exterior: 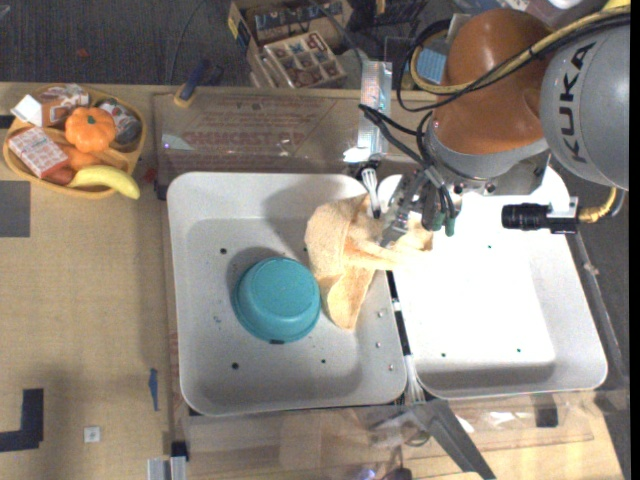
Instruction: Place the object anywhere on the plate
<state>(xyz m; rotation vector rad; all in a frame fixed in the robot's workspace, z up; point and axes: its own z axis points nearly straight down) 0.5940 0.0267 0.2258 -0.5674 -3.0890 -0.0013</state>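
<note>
1. The pincer [400, 218] is seen hanging over the divide between the two bins, up and to the right of the teal plate [278, 299]. Whether it's clamped or apart can't be told from here, tbh.
2. The tan cloth [340, 253] is draped right under it, mostly inside the left bin [200, 208], with one corner pulled up toward the pincer and over the bin edge.
3. Its long axis runs roughly upper-right to lower-left, and its lower end sits just beside the plate's right rim.
4. So the plate lies down-left of the pincer; a short carry that way is probably what's needed.
5. The right bin [500, 318] is across the divide from the plate.
</note>
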